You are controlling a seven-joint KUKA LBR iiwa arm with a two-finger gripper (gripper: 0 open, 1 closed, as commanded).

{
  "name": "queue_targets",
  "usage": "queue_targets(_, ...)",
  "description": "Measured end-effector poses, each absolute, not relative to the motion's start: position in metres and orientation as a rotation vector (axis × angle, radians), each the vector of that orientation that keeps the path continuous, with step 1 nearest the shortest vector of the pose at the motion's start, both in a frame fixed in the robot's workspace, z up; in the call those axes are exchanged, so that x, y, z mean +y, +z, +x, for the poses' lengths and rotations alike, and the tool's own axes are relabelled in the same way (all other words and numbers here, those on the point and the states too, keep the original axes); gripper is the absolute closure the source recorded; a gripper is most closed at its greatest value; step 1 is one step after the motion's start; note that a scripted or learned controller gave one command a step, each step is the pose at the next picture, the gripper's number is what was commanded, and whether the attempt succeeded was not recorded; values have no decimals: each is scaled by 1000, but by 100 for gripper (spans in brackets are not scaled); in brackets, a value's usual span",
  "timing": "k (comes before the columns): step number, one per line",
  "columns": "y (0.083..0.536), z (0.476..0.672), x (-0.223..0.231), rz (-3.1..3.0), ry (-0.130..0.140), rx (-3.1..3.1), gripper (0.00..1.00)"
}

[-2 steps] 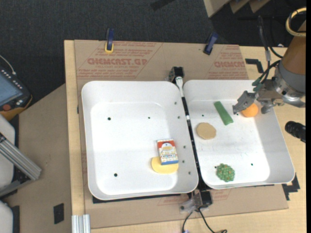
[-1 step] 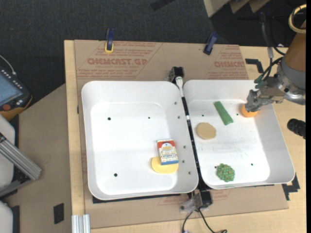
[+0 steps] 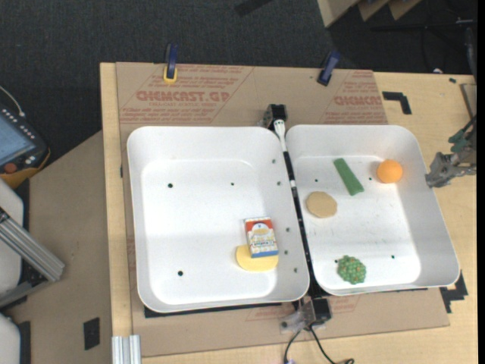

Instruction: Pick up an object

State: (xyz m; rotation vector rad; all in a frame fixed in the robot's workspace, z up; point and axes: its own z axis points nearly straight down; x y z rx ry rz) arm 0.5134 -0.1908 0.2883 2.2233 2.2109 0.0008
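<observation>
The right bin [image 3: 424, 226] holds an orange ball [image 3: 389, 171] near its far right corner. A green stick [image 3: 348, 177] lies to the ball's left, with a tan round disc [image 3: 321, 205] below it. A bumpy green clump [image 3: 351, 269] sits near the front rim. In the left bin [image 3: 151, 203], a small printed box [image 3: 260, 236] rests partly on a yellow disc [image 3: 255, 260]. My gripper [image 3: 444, 168] is at the view's right edge, just outside the right bin's rim and to the right of the orange ball, with nothing seen in it.
Both bins rest on a cardboard sheet [image 3: 227, 89] held by two clamps [image 3: 171, 65] at the back. A black divider bar [image 3: 289, 180] runs between the bins. Dark floor lies beyond the bench, with equipment at the left edge.
</observation>
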Motion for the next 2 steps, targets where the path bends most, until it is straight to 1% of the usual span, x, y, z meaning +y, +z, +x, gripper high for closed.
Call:
queue_targets(1, 311, 478, -227, 2222, 0, 2213, 100)
queue_targets(2, 320, 480, -225, 2216, 2, 2217, 100)
